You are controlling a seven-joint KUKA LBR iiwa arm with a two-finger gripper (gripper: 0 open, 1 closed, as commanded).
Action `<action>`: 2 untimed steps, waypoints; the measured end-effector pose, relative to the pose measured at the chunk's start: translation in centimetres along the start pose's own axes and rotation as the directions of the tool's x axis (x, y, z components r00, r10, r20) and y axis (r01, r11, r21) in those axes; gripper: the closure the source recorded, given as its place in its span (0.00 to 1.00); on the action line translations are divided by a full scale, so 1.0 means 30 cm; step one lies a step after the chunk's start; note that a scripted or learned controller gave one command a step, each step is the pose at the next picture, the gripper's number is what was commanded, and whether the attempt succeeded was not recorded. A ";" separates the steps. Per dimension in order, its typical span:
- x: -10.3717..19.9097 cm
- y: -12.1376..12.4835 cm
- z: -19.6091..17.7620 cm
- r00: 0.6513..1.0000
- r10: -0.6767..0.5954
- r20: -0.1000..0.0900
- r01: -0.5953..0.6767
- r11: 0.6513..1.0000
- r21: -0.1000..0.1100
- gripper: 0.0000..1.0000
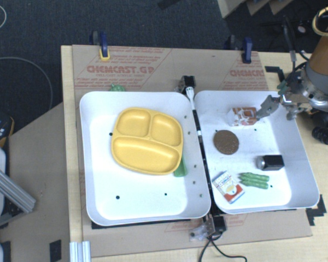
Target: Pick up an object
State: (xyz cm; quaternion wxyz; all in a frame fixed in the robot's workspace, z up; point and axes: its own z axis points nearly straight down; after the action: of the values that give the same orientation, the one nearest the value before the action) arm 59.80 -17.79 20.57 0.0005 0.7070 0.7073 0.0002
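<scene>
Can't tell if the gripper (269, 106) is open; red-white packet (244, 115) sits just left of it, brown disc (226, 142) below-left.

left bin (98, 162) – tray (146, 140) inside | right bin (295, 162) – disc (226, 142) behind pods (255, 180)

Grey KUKA arm (322, 86) with orange band above the wrist, silvery metal wrist block, slim grey two-finger gripper (265, 108), black cables

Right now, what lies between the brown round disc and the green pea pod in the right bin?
In the camera view, between the brown disc and the pea pod there is bare white bin floor; the black block sits just right of that line.
</scene>
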 end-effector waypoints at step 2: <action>0.164 -0.110 -0.425 1.000 -0.002 0.002 0.002 1.000 -0.004 1.00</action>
State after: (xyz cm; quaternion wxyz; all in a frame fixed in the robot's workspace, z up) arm 56.48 -12.87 33.31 0.0027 0.7062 0.7081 0.0010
